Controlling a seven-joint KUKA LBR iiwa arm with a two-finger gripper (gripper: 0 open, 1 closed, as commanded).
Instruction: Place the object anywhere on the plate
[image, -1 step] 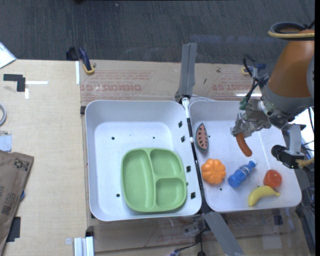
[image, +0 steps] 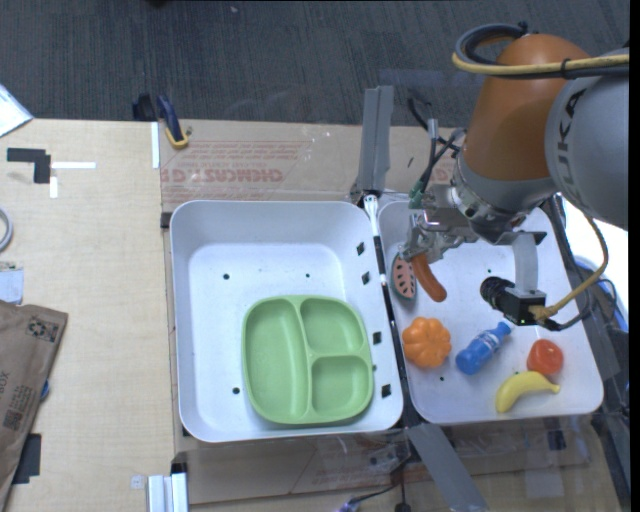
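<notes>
The gripper (image: 425, 245) is hanging low over the right bin (image: 570, 400), near its left wall, just above a sausage (image: 432, 281) that is lying tilted beside a watermelon slice (image: 403, 275). The wrist is hiding how the jaws are standing, so I cannot tell whether they are released or clenched on anything. The sausage seems to be the target, since the tool is sitting right over its upper end; it is resting on the bin floor, not on the plate (image: 308, 358). The slice is touching or nearly touching the sausage and the wall is close behind, so room for a clean grasp is looking tight there. A pumpkin (image: 425, 342), bottle (image: 483, 346), tomato (image: 545, 355) and banana (image: 525, 389) are lying lower down, apart from the tool. The green plate is sitting in the left bin (image: 200, 250) with bare floor around it, giving a wide landing, though the carry must clear both bins' adjoining rims.
</notes>
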